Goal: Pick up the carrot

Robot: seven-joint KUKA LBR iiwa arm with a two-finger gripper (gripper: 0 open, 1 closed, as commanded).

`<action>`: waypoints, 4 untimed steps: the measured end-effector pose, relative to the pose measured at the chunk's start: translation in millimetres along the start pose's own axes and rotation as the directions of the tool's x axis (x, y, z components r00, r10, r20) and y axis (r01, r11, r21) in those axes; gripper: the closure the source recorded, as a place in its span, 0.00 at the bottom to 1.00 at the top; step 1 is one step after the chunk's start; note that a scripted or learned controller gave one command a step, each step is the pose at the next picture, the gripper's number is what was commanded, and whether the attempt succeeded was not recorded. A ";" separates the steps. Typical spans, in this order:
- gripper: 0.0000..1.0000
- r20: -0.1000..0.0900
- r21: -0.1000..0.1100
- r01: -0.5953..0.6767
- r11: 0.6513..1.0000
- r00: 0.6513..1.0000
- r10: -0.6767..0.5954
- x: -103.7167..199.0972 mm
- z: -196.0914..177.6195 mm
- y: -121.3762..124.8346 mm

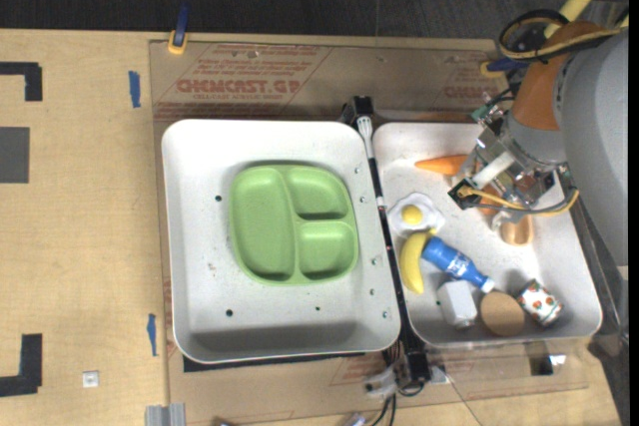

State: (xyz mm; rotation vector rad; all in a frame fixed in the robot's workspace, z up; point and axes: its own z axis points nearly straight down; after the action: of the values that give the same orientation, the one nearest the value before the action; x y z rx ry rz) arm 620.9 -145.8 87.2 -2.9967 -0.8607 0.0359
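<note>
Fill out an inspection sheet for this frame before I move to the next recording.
Surface: two white bins, left bin and right bin, on a brown board.
Job's things: carrot at the far side of the right bin, partly under the tool.
Clutter: green divided plate in the left bin; egg, banana, blue bottle in the right.
Grippers: tool low beside the carrot.
Cables: yellow and black loops on the arm.
Surroundings: dark floor beyond.
</note>
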 end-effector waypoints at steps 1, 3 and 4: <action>0.00 0.010 -0.024 -0.117 0.993 0.993 0.117 20.3 0.4 -28.9; 0.00 0.020 0.004 -0.234 0.972 0.972 0.234 24.2 -1.2 -23.9; 0.00 0.011 0.013 -0.342 0.940 0.940 0.342 24.7 -0.8 -24.9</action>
State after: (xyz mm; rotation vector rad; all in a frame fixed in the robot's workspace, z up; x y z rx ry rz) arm 628.6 -111.6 88.3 -3.0927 -0.3266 0.0607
